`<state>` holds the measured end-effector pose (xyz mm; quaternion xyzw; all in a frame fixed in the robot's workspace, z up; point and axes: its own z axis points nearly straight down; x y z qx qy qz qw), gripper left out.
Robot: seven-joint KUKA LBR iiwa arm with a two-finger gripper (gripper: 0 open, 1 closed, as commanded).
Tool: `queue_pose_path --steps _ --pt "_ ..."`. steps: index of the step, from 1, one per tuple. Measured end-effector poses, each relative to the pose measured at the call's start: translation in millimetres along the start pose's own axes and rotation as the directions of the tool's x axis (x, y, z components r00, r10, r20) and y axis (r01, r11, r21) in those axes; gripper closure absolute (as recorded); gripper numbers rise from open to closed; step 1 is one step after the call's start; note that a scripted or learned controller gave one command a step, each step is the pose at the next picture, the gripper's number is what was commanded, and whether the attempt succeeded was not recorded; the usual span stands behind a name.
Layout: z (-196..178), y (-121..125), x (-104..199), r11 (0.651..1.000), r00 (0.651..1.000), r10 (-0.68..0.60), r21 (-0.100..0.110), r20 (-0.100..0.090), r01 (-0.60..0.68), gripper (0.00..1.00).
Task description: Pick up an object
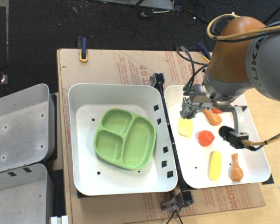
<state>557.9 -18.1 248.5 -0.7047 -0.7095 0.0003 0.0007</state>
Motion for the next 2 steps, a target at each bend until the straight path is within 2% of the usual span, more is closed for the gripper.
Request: queue_pose_path --steps 2 --pt "23.8 42.6 92.2 1.0 1.0 -0.001 -0.003 0.0 0.001 1.0"
